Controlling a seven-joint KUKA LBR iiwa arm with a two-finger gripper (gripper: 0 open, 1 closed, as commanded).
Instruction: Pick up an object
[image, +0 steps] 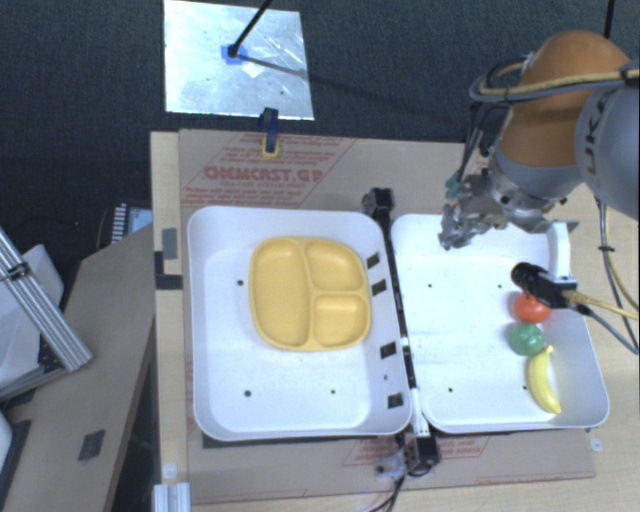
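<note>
Three toy foods lie along the right side of the right bin (470, 330): a red tomato (531, 309), a green round fruit (527, 339) just in front of it, and a yellow banana (543, 380) nearest the front rim. My gripper (455, 233) hangs over the far left part of that bin, well to the left of the three foods and apart from them. I see nothing in it.
The left bin (215, 330) holds a yellow divided plate (308, 293) in its middle. A black hinge strip (392, 300) runs between the two bins. Bare white floor stretches between the gripper and the foods.
</note>
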